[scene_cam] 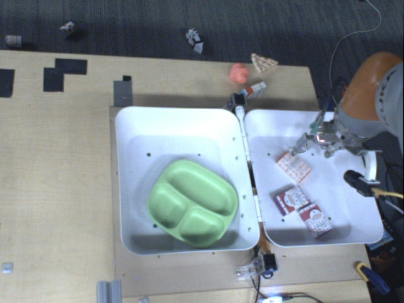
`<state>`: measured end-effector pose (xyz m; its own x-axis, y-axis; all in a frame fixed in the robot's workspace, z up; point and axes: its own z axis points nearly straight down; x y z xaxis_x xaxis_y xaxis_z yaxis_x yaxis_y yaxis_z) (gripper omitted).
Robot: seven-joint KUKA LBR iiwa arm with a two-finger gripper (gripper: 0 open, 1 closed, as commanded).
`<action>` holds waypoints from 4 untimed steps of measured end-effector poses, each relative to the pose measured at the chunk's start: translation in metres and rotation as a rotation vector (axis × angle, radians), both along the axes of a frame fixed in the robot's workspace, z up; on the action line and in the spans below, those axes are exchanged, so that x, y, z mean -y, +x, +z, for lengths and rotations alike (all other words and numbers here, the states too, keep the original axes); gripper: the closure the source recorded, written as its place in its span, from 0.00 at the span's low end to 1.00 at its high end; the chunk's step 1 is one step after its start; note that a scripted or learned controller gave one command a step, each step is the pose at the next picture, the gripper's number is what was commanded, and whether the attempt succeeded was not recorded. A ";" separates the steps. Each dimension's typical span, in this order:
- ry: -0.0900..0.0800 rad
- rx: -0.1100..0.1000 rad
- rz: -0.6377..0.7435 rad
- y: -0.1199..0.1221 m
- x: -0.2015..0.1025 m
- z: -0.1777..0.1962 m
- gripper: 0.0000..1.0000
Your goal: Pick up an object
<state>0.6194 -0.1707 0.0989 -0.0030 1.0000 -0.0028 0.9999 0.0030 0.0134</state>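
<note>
Item: small red-white packet (293, 166), R bin (353, 235), lying just below-left of gripper (314, 137); long axis diagonal. Gripper hovers over bin; grasp state can't tell, nothing visibly held.

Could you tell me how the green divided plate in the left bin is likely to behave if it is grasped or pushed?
The green divided plate looks like moulded plastic, so probably stiff and light for its size. It seems to rest tilted against the left bin wall, so a push may rock or slide it. Its broad, smooth rim likely offers little to pinch.
</note>
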 end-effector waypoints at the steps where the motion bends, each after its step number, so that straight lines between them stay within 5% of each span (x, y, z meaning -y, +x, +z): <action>1: 0.000 0.006 0.003 0.002 -0.001 0.012 1.00; 2: 0.001 0.005 0.003 0.002 -0.001 0.012 0.00; 3: 0.000 0.005 -0.001 -0.061 -0.031 -0.008 0.00; 4: -0.005 0.013 -0.002 -0.059 -0.029 0.005 1.00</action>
